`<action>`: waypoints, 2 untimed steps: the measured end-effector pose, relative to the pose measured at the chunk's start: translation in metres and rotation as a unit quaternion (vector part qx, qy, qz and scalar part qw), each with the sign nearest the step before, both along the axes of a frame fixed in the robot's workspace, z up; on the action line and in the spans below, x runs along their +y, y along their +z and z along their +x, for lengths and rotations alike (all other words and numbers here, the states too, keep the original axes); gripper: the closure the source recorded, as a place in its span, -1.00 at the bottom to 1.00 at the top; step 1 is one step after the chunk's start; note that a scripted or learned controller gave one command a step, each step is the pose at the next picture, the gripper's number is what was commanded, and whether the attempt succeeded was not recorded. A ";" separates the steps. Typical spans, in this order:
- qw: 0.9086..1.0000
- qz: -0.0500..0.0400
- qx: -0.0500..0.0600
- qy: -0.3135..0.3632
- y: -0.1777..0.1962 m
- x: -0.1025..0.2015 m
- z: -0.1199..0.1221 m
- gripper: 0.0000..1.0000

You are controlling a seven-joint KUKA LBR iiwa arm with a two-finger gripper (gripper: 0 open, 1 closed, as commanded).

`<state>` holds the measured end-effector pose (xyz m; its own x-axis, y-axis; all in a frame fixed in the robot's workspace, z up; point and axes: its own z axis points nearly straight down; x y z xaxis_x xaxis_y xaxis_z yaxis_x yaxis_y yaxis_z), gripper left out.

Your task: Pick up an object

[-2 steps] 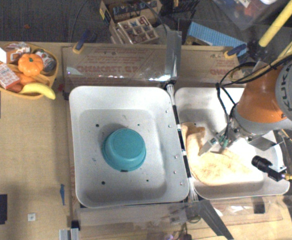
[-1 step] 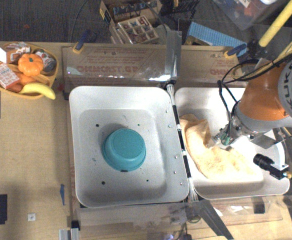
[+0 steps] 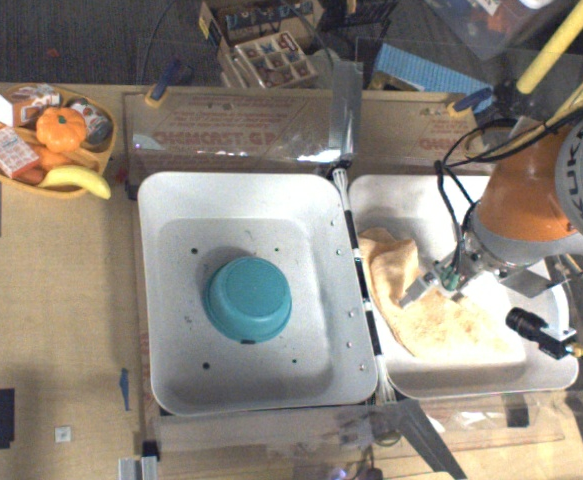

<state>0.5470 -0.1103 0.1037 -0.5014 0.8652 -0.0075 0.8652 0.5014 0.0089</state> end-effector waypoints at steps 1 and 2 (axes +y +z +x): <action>1.000 -0.001 -0.003 -0.002 0.011 -0.002 0.001 1.00; 1.000 0.000 -0.002 -0.002 0.010 -0.002 0.001 -1.00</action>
